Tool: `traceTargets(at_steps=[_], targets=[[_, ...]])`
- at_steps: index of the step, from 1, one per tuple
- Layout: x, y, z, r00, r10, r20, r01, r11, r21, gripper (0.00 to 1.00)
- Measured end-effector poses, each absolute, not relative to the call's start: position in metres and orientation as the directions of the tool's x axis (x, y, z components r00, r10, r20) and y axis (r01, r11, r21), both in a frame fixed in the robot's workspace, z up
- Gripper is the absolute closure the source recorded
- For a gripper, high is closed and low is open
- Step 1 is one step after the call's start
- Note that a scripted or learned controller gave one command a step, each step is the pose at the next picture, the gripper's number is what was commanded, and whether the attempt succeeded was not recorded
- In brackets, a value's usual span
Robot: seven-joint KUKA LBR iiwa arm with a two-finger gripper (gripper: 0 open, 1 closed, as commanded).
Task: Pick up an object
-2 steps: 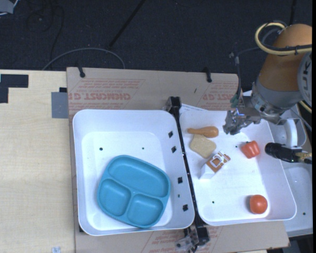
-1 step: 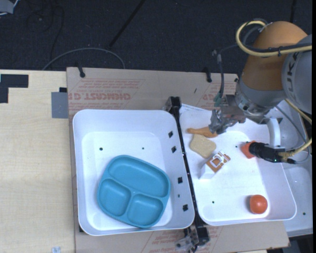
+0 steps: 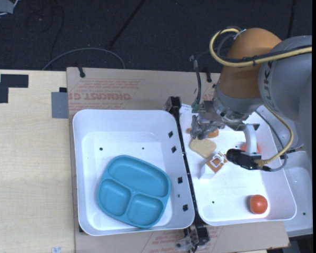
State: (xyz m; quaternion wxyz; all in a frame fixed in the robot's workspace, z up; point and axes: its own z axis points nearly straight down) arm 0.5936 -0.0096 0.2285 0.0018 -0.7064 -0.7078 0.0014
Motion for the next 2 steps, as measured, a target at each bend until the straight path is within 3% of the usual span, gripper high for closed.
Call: traceTargets(at_steps=[2], targets=[[0.588, 0.083, 0.215, -0.001, 1.0, 0.0, 1.0, 0.001, -0.006, 1.0]])
